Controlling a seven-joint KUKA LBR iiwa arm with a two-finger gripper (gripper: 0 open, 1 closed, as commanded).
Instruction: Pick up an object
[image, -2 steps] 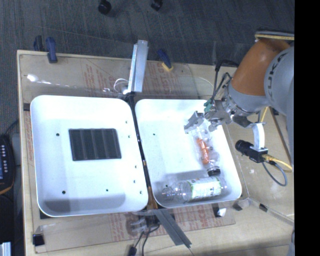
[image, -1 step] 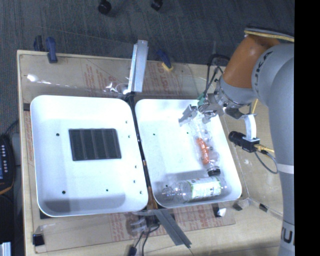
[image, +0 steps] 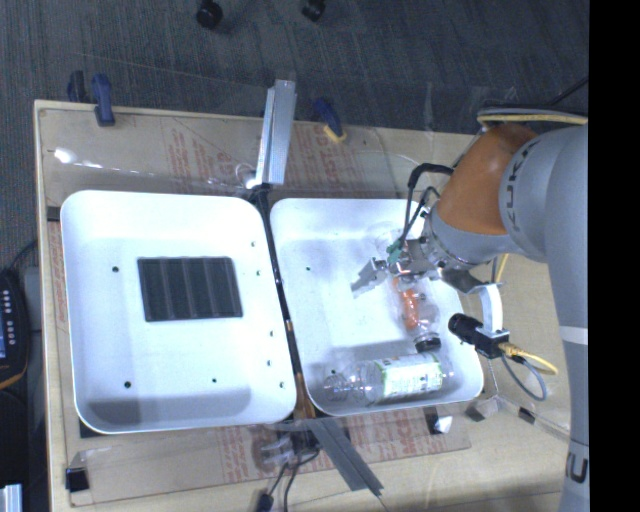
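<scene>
Grey tool (image: 385, 272) low in the right bin (image: 300, 300), beside an orange-labelled bottle (image: 412, 308); finger spread impossible to tell

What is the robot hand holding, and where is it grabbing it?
It cannot be told. The gripper sits low in the right bin, just above a small orange-labelled bottle, but no hold shows.

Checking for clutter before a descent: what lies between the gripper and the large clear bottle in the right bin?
In the camera view, a small orange-tinted bottle lies between the gripper and the large clear bottle.
</scene>
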